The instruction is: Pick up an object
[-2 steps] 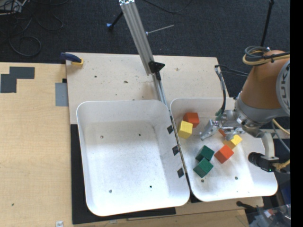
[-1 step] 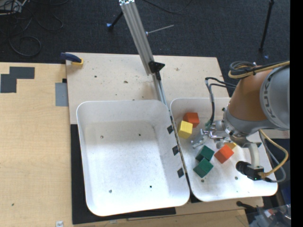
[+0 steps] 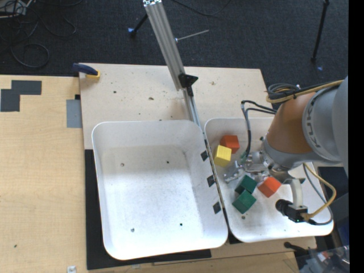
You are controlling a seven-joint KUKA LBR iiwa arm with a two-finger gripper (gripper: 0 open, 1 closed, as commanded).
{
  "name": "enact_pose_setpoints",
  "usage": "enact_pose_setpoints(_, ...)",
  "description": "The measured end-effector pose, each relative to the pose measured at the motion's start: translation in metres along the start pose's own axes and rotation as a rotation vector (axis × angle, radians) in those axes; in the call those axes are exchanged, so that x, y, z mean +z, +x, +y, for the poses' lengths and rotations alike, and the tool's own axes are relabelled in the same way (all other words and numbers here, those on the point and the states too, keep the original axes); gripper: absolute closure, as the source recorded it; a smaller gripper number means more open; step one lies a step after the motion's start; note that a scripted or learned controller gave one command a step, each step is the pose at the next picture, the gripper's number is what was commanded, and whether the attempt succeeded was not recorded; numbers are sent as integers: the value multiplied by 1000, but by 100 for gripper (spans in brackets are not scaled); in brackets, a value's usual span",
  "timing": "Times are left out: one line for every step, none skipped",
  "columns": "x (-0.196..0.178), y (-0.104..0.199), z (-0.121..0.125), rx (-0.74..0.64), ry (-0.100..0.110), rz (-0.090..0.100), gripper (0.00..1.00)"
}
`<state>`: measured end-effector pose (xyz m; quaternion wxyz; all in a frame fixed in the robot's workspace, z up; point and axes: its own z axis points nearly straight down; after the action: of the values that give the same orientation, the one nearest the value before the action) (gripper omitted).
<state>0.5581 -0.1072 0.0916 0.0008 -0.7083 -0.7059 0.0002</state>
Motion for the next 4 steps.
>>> enact_pose_setpoints(-11, -1, 0, 9, 0, 1, 100)
enact_pose_setpoints(-57, -8, 6, 4, -2, -1, 100)
enact_pose_setpoints(-109, -9, 7, -4, -4, -1, 100)
enact_pose_setpoints(-120, 52, 9, -9, 0, 2, 100)
